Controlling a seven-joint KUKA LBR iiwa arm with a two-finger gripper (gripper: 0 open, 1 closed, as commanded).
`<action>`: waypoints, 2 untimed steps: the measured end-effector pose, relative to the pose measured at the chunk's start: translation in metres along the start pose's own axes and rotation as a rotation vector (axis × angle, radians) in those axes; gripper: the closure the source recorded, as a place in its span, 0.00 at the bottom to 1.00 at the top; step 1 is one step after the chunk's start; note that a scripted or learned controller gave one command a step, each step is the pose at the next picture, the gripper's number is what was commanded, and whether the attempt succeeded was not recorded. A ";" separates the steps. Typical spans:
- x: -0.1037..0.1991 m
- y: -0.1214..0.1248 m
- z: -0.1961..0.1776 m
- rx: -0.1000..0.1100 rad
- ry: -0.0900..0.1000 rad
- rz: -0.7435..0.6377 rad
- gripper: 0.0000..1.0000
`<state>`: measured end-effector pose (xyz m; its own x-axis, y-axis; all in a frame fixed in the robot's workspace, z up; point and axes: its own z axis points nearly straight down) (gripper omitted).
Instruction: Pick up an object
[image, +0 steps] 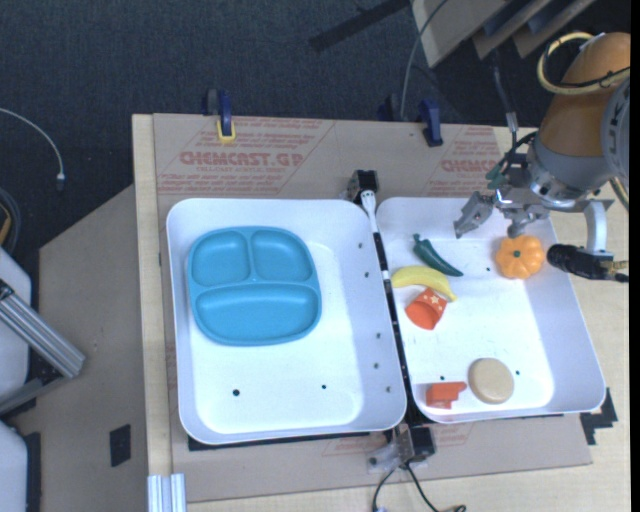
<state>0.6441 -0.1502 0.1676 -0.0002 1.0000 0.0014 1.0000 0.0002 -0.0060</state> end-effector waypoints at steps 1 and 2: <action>0.005 0.001 0.044 0.000 0.000 -0.001 0.00; 0.005 0.001 0.084 -0.003 -0.001 0.000 0.00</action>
<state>0.6447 -0.1449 0.0835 -0.0006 1.0000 0.0001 1.0000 0.0006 -0.0030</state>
